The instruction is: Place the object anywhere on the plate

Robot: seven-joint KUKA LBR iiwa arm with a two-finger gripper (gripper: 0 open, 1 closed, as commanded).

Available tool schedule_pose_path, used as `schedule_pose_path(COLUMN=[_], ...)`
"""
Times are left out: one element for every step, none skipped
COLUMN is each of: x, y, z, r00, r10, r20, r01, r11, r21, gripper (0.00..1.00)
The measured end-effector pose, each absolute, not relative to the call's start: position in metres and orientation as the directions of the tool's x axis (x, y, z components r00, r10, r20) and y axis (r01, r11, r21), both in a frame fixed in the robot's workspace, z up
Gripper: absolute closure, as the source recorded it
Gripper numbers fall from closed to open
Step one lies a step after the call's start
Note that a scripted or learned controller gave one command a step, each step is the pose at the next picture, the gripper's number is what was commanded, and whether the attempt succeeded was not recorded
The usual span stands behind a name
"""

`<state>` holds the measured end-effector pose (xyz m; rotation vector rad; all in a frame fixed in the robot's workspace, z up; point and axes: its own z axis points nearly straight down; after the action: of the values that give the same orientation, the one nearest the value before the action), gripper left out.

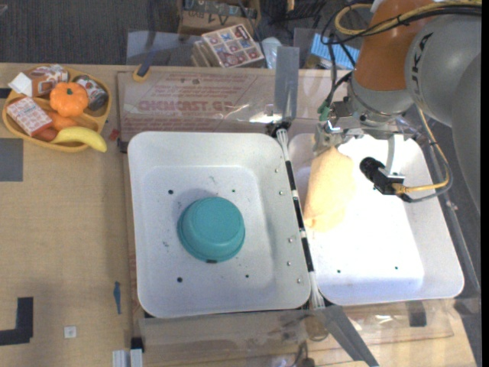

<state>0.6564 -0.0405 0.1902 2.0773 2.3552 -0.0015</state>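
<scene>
Fingers (345, 138), state not discernible, hover over the right bin's (397, 274) far-left corner, above a pale rounded object (330, 189). The object probably is light and soft; grasp across its narrow width.

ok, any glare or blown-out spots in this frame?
Camera view: the right bin is overexposed, nearly pure white, with a warm pale blur along its left side; the left bin is evenly lit and the teal plate is sharp; the arm is soft at close range.
</scene>
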Motion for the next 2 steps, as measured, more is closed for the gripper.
schedule_pose_path(x=[0.657, 0.632], y=[-0.041, 0.003], z=[0.225, 0.234], r00=[-0.126, -0.502], r10=[0.992, 0.865], r20=[-0.001, 0.0], r01=[0.992, 0.865], r11=[0.126, 0.502], r21=[0.001, -0.001], gripper=[1.0, 1.0])
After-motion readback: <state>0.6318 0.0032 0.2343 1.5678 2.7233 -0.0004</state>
